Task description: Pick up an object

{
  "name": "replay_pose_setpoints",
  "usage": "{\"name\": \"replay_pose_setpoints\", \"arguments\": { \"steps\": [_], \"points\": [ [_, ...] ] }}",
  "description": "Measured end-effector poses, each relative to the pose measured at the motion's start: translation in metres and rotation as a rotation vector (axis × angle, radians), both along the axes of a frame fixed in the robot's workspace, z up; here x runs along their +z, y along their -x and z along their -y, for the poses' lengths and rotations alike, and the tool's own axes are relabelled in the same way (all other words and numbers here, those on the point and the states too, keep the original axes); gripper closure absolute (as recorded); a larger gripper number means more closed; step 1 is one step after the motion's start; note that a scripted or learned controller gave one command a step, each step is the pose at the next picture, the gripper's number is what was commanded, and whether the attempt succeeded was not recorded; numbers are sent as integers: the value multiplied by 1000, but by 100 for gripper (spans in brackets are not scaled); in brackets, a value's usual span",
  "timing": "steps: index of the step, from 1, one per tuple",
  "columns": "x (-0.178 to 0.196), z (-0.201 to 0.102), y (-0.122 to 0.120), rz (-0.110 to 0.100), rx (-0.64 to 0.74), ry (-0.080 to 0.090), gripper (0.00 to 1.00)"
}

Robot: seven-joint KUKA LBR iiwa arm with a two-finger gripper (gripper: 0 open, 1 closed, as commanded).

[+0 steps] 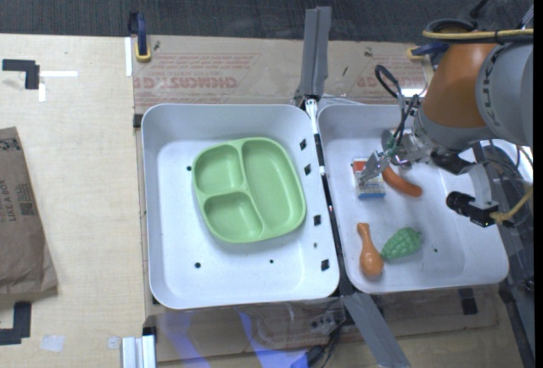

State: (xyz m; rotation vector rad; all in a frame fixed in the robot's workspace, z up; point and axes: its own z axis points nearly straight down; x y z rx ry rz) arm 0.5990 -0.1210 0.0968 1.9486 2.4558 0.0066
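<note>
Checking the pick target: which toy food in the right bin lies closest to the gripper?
The orange hot dog, right beside the gripper; the drumstick and green vegetable lie farther forward.

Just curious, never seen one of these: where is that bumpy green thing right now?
The bumpy green toy lies in the right bin, near its front, just right of the orange drumstick-shaped toy.

Two white bins (161, 214), smooth plastic by the look, faintly glossy. In the left one a pale green tray (250, 188), moulded plastic, satin sheen. In the right bin, toy-like plastic pieces: an orange sausage (401, 183), glossy; a tan drumstick (369, 252), smooth; a green knobbly lump (401, 244), rough-textured. Bench (76, 146) of pale wood, matt. Brown cardboard (221, 74) along the bins' far edge, dull, printed red. At the bench's left edge a brown paper bag (21, 214), creased, matt.
</note>
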Motion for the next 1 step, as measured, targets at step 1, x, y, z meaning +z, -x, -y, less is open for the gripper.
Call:
{"name": "replay_pose_setpoints", "arguments": {
  "steps": [1],
  "points": [
    [11, 2, -2, 7, -5, 2, 100]
  ]
}}
